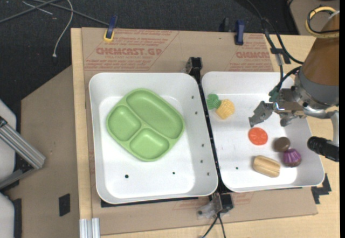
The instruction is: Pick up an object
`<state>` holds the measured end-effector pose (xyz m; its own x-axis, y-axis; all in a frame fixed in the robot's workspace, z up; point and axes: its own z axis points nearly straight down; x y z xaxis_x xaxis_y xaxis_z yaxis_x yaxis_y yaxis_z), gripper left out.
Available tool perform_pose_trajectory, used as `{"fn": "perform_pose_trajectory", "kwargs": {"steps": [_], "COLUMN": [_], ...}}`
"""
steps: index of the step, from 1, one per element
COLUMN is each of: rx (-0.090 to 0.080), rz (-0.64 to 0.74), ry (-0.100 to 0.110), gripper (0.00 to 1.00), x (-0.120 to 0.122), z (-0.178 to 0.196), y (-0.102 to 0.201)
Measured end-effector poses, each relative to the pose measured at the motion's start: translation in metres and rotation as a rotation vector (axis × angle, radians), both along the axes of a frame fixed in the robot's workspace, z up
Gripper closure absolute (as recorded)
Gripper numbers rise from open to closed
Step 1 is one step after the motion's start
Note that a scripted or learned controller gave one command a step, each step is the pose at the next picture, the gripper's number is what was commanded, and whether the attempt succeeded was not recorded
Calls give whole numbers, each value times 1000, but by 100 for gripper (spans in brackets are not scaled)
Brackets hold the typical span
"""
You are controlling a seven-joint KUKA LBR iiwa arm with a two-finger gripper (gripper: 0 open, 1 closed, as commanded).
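I'm seeing the desk [161, 46] carrying two white bins: left bin [102, 140] at nine o'clock, right bin [237, 83] at three.

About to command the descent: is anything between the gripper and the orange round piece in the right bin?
Nothing visible. The gripper hangs just above and left of the orange round piece, with bare bin floor between them. The brown piece lies off to its right.

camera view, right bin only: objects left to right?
Green piece → yellow corn-like piece → orange disc → tan bread-like piece → brown ball → purple piece. The tool hangs above, over the disc.
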<state>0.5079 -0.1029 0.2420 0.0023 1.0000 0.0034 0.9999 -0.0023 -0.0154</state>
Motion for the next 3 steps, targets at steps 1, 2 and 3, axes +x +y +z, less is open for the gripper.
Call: {"fn": "perform_pose_trajectory", "kwargs": {"steps": [1, 2, 3], "rx": [-2, -1, 0], "rz": [3, 1, 1], "ry": [-13, -6, -7], "gripper": [0, 0, 0], "x": [2, -2, -9], "z": [6, -57, -119], "y": [0, 1, 0]}}
